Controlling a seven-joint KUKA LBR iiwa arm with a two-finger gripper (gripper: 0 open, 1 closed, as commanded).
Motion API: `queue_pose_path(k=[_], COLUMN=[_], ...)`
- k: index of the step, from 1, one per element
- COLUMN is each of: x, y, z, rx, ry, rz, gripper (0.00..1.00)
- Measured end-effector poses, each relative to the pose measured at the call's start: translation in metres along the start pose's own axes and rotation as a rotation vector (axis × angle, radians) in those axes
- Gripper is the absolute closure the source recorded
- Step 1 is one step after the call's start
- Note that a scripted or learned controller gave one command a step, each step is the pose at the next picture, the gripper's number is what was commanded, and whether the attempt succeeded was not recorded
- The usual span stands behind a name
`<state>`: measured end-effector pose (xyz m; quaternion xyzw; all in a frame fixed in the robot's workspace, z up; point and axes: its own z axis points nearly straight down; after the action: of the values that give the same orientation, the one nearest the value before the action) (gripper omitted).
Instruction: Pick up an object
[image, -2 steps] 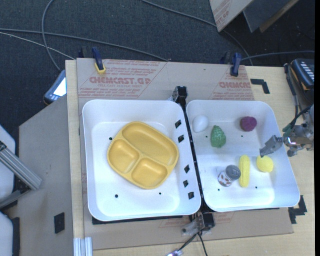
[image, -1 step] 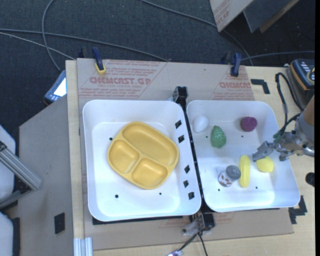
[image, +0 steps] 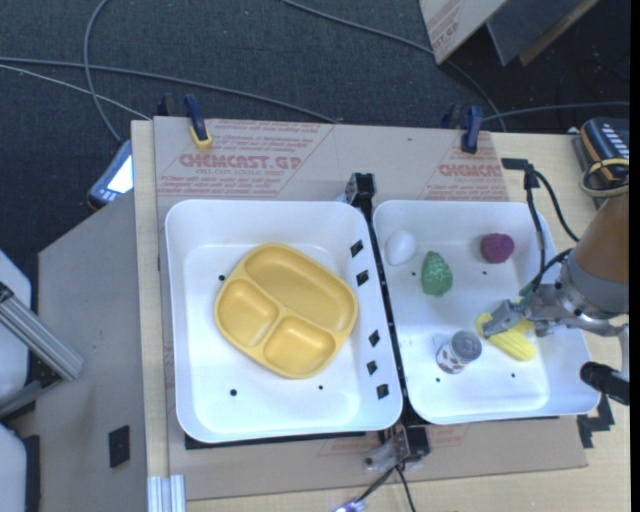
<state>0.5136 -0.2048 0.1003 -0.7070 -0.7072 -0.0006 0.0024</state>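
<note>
The right bin (image: 470, 408) holds a white egg-shaped piece (image: 400, 246), a green bumpy fruit (image: 435, 273), a purple lump (image: 497, 246), a small tin can (image: 458, 351) lying on its side, and a yellow corn-like piece (image: 513, 345). My gripper (image: 520, 316) reaches in from the right, low over the bin's right half. It sits right at the upper edge of the yellow piece and hides part of it. Contact between the two is unclear.
The left bin (image: 200, 385) carries a yellow divided plate (image: 287, 309). A black divider with clips (image: 372, 300) runs between the bins. Clamps (image: 198, 128) hold the cardboard at the back. A black cable (image: 540, 225) drapes over the right bin's far corner.
</note>
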Motion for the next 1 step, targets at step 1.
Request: queue_pose_path(k=[1], x=[-0.0011], y=[0.0001], z=[-0.0130], rx=[-0.003], ry=[-0.003], rz=[0.000], gripper=[1.00])
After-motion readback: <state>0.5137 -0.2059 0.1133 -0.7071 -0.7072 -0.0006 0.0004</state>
